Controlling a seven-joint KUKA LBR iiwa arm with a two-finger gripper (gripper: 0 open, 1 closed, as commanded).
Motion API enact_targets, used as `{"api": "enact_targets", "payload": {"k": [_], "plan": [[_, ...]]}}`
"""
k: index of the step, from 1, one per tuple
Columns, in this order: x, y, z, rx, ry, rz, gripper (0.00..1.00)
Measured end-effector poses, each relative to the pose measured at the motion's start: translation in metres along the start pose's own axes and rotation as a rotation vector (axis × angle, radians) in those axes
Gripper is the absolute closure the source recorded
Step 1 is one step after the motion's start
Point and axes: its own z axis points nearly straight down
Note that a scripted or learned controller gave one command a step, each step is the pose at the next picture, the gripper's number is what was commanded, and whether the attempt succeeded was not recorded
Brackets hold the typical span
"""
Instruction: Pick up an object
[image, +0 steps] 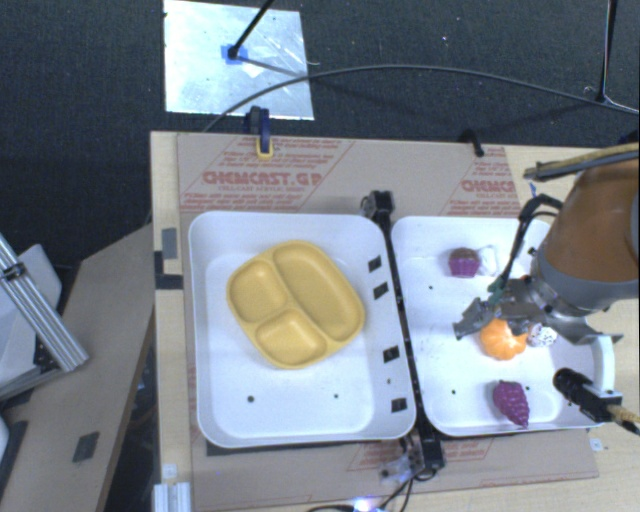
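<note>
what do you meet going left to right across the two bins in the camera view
yellow three-compartment plastic plate in the left white bin → small round purple object → purple bunch of toy grapes in the right white bin

I had the arm (590, 240) reaching in from the right, its orange band above the grey wrist. The gripper (497, 318) pointed down and leftward, held low.
</note>
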Motion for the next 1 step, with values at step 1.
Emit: {"api": "enact_targets", "payload": {"k": [1], "plan": [[0.0000,0.0027,-0.0054,-0.012,-0.002,-0.002,0.00]]}}
